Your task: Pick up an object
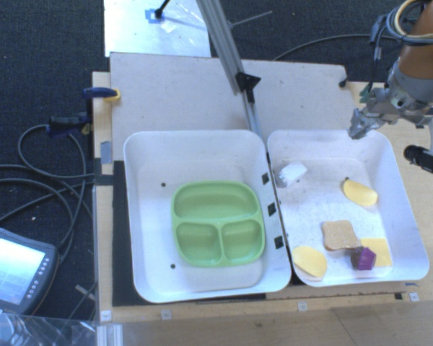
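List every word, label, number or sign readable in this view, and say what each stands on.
No text can be read.
The handheld pendant at lower left has a lit screen, too blurred to read.
The green divided plate, the white bins and the food pieces carry no visible print.

Table (202, 92) with two bins
The left bin (144, 215) and right bin (400, 193) sit touching, just below the hand (361, 125).
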`<action>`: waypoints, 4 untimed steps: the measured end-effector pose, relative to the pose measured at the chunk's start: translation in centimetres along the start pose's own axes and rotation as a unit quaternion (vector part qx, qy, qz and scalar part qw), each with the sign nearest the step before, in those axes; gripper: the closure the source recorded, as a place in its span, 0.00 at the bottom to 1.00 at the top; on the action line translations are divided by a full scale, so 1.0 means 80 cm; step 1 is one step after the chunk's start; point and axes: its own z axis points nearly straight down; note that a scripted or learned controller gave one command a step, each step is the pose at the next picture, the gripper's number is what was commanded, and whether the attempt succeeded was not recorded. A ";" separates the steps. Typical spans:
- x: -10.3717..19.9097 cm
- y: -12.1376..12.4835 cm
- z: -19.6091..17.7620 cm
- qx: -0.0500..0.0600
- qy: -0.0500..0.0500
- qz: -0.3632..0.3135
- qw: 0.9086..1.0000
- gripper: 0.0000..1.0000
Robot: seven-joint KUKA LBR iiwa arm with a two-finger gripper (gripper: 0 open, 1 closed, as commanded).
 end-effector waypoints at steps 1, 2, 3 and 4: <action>0.000 0.003 -0.054 0.000 0.000 -0.002 1.000 1.00; 0.070 -0.003 -0.041 0.003 0.002 -0.005 1.000 1.00; 0.141 0.000 -0.052 0.002 0.002 -0.005 1.000 1.00; 0.212 -0.003 -0.057 0.003 0.002 -0.005 1.000 1.00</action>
